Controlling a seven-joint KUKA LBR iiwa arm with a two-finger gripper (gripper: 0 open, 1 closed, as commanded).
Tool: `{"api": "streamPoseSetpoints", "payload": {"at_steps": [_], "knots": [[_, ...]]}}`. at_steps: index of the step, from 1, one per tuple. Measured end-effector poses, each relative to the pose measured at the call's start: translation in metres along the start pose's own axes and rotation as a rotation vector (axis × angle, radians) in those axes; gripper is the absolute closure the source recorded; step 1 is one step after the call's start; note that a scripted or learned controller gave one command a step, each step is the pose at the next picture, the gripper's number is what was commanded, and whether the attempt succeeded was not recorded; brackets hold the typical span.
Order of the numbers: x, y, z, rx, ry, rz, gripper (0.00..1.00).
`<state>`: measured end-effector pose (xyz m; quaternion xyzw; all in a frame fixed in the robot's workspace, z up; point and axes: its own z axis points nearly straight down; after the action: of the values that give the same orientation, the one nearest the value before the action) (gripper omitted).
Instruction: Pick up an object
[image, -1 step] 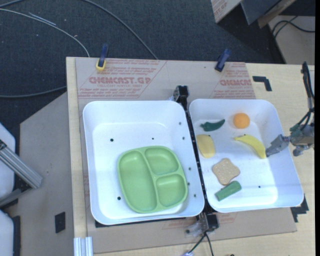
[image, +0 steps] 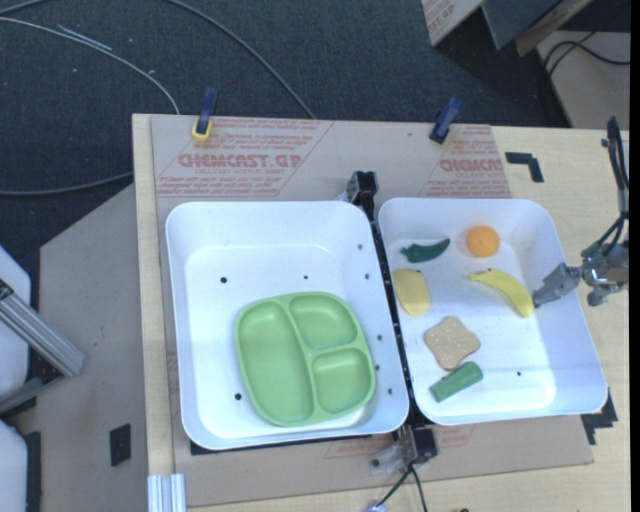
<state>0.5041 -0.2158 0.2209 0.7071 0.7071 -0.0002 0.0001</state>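
Observation:
The right bin (image: 575, 385) holds several toy foods. A yellow banana (image: 504, 289) lies right of centre, with an orange ball (image: 483, 241) behind it and a dark green pepper (image: 426, 251) to its left. A pale yellow lump (image: 411, 291) sits by the left wall. A tan slice of bread (image: 452, 342) and a green cucumber piece (image: 456, 381) lie toward the front. My gripper (image: 551, 287) comes in over the bin's right wall, low, just right of the banana's tip, holding nothing that I can see.
The left bin (image: 200, 260) carries a light green divided plate (image: 303, 356). A black clamp (image: 362, 186) joins the bins at the back, and blue clips (image: 446, 118) pin the cardboard sheet. Cables hang at the right edge (image: 618, 170).

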Motion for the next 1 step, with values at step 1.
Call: {"api": "streamPoseSetpoints", "payload": {"at_steps": [1], "knots": [[0.01,-0.005,0.0553,0.006,0.004,0.0,0.0]]}}
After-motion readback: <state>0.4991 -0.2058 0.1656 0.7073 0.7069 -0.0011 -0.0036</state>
